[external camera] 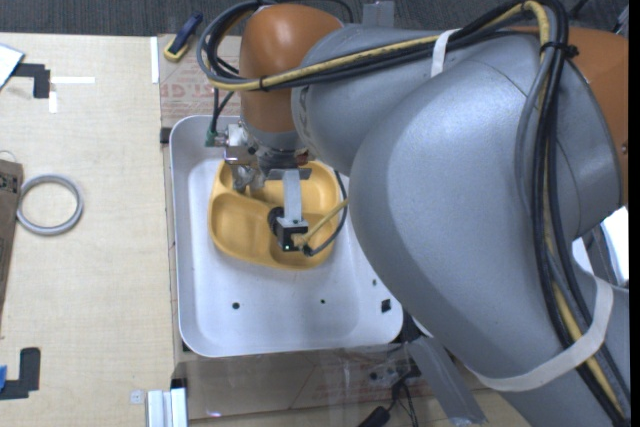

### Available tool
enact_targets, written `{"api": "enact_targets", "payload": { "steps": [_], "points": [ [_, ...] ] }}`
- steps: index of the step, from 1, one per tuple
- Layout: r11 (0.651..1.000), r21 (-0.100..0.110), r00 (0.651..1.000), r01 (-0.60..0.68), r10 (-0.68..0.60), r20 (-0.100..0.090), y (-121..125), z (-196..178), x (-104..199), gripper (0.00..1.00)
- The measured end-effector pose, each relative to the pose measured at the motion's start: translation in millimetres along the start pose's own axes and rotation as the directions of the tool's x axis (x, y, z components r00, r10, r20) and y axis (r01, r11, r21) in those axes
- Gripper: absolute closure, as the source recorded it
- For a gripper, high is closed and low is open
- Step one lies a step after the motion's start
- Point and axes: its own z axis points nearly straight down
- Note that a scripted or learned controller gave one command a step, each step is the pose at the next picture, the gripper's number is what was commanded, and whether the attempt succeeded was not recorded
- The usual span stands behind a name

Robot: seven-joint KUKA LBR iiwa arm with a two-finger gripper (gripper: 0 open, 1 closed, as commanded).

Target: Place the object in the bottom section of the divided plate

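A yellow divided plate (235, 223) lies in the upper half of the white bin (260, 315). My gripper (246, 177) hangs over the plate's upper left section, close to its surface. The grey arm and its orange band cover the plate's right side and the bin's right part. Whatever lies under the gripper is hidden by it.
The lower half of the bin floor is bare white with a few small dark holes. Left of the bin, on the pale wooden bench, lie a grey tape ring (48, 205) and small black clips (36, 80). A blue-handled tool (184, 35) sits beyond the bin's top left corner.
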Motion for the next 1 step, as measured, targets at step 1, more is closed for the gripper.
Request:
{"api": "enact_targets", "payload": {
  "steps": [1],
  "points": [
    [0.95,0.005,0.95,0.312,-0.312,0.004,29.0,2.0,4.1,1.0]
  ]
}}
